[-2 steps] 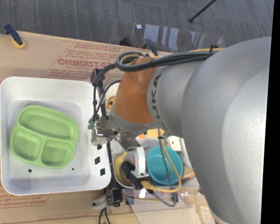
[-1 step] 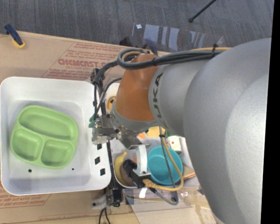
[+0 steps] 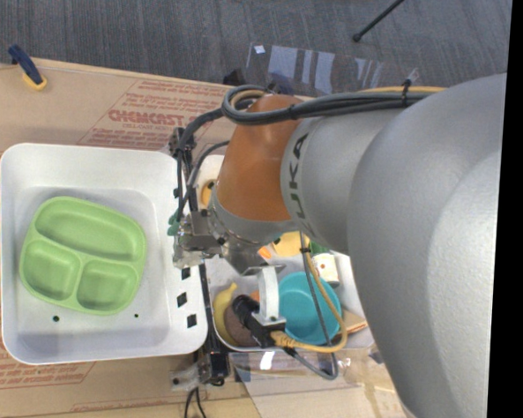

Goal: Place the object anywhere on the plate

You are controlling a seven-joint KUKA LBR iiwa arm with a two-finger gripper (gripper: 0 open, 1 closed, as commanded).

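A light green plate [image 3: 84, 255] with three compartments lies in the left white bin [image 3: 34, 168]. The grey arm with its orange band [image 3: 259, 173] reaches down into the right bin [image 3: 203, 328] and hides most of it. The gripper [image 3: 228, 255] sits low under the wrist, over the right bin's left part, its fingertips hidden by the arm. Beside it lie a teal cup [image 3: 308, 308], a yellow object [image 3: 223, 296] and a dark brown object [image 3: 241, 322].
The bins rest on brown cardboard [image 3: 117, 107]. A blue and yellow clamp [image 3: 27, 67] sits at the far left corner. Cables [image 3: 330, 97] run along the arm. Black marks line the divider between the bins.
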